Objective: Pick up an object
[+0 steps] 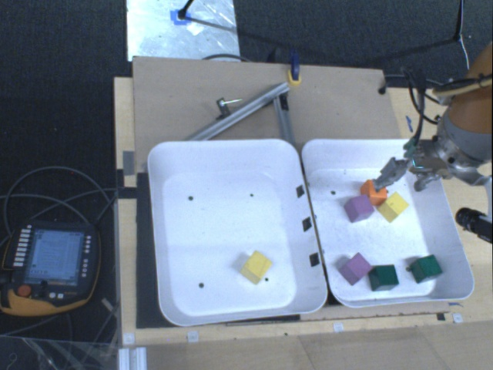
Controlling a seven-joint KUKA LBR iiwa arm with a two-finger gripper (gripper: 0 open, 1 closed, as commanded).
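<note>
- Small orange block (377,192), a cube by the look of it — the likeliest target; it sits in the right-hand shallow white bin (449,241), toward that bin's far edge and a little right of its middle, resting on the bin floor.
- Crowded spot: a purple cube (358,207) touches or nearly touches its near-left side, a yellow cube (393,206) lies just beside it on the near-right.
- Progress: nothing lifted yet, as I judge it. The two-finger gripper (387,177) is down at the orange block, fingertips at its upper edge; block not seen between the fingers. Grasp and lift both remain.
- Finger spread: cannot tell (the metal parts blur together at this slant).
- Arm pose: grey arm with the orange band (470,106) comes in over the right bin's far right corner, wrist low, tool angled down and leftward to the block.
- Others in the right bin, along the near edge: a second purple cube (355,267), two dark green cubes (383,277) (424,267).
- Left-hand white bin (166,164): one yellow cube (256,266), near its near edge, well apart from the arm.
</note>
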